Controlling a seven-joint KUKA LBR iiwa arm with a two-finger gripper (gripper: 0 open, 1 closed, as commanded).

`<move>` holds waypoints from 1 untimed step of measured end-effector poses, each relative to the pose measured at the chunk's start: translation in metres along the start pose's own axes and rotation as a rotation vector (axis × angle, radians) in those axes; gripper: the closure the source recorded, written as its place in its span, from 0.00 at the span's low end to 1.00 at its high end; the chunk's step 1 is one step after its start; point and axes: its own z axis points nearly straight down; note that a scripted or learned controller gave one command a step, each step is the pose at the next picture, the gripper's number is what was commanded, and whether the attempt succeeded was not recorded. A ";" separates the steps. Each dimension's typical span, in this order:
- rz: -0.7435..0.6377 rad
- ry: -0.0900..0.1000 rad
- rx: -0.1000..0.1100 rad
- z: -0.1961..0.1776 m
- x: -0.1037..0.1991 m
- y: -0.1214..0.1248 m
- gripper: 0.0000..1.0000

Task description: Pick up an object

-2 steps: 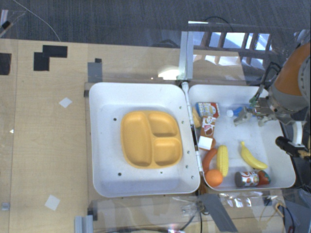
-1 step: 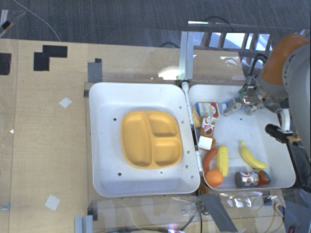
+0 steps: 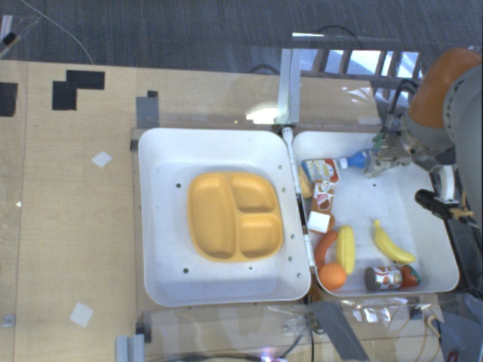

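One bottle (image 3: 352, 161) beside jaws (image 3: 375, 164)

— How are the two bins placed relative to the gripper (image 3: 375, 166)?
— The right bin (image 3: 445, 274) is found directly beneath it; the left bin (image 3: 155, 225) is set well to its left, with a divided tray (image 3: 234, 216) laid inside.
— And what is found near the tool?
— A bottle (image 3: 352, 161) is lain just left of it. A carton (image 3: 321, 170) is placed further left. A banana (image 3: 392, 244) is seen nearer the front, a can (image 3: 386, 277) beyond that, and corn (image 3: 345, 249) beside an orange (image 3: 332, 276) to the front-left.
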 end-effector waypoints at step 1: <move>0.000 0.000 -0.003 0.000 0.000 0.001 0.00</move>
